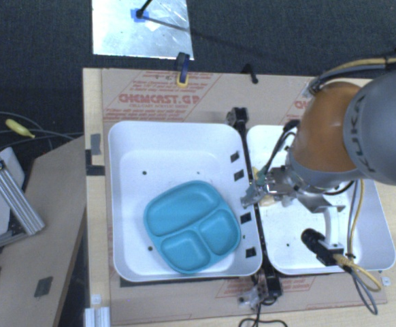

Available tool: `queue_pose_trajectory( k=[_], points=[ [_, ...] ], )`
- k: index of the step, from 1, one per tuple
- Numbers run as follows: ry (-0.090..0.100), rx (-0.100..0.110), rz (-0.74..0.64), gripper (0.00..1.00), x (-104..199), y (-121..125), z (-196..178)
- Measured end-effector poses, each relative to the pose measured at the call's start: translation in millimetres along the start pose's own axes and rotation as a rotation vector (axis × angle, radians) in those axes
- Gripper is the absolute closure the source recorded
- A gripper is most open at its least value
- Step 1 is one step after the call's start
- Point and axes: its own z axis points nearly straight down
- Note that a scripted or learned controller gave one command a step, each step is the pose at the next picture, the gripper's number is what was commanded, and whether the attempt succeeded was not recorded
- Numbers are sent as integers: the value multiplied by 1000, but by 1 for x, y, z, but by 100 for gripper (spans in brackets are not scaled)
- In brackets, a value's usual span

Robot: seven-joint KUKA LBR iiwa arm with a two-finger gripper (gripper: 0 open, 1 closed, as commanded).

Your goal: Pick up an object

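From the overhead camera, the gripper is hanging low over the right bin, beside the divider between the bins. Its opening cannot be told, nor whether it is carrying anything. The blue divided plate is lying to its left, apart from it, in the left bin, seemingly ungrasped. The pickup appears not yet done.

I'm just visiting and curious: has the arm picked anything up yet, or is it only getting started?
Nothing looks picked up yet. The blue divided tray lies flat in the left bin. The arm hangs over the right bin, its gripper near the divider between the bins; its fingers can't be made out. Grasping and lifting remain.
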Motion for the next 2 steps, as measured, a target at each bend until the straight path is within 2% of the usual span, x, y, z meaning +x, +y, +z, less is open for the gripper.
queue_pose_trajectory(
  k=[1, 2],
  points=[
    [-2, -6, 3, 100, -2, 3, -11],
    [3, -10, -7, 100, 91, -20, -74]
  ],
)
